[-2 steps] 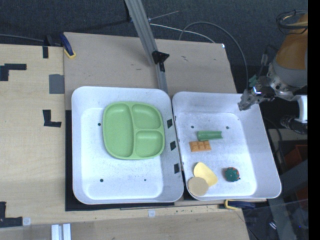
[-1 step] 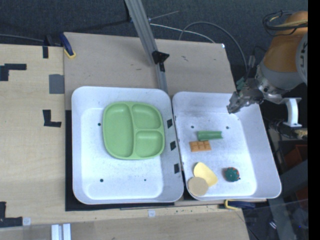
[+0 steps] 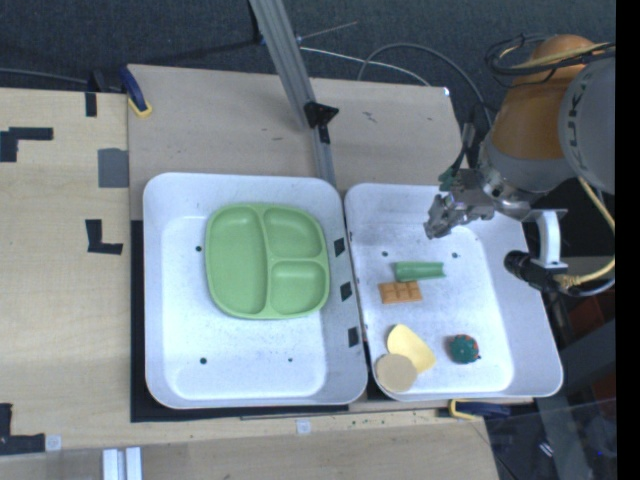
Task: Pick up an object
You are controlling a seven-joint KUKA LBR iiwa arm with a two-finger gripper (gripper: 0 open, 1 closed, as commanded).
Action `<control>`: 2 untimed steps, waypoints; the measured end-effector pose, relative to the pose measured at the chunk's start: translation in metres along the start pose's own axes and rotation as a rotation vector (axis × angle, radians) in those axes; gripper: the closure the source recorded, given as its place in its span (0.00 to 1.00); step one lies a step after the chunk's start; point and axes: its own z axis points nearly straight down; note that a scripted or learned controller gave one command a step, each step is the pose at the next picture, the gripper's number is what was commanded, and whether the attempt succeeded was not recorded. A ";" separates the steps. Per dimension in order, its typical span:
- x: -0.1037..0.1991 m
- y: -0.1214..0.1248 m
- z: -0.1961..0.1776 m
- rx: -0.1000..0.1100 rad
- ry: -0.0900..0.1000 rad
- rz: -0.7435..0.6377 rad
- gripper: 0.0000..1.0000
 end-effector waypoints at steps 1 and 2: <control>0.053 -0.007 0.006 0.000 0.000 -0.001 1.00; 0.111 -0.012 -0.002 -0.001 0.001 -0.003 1.00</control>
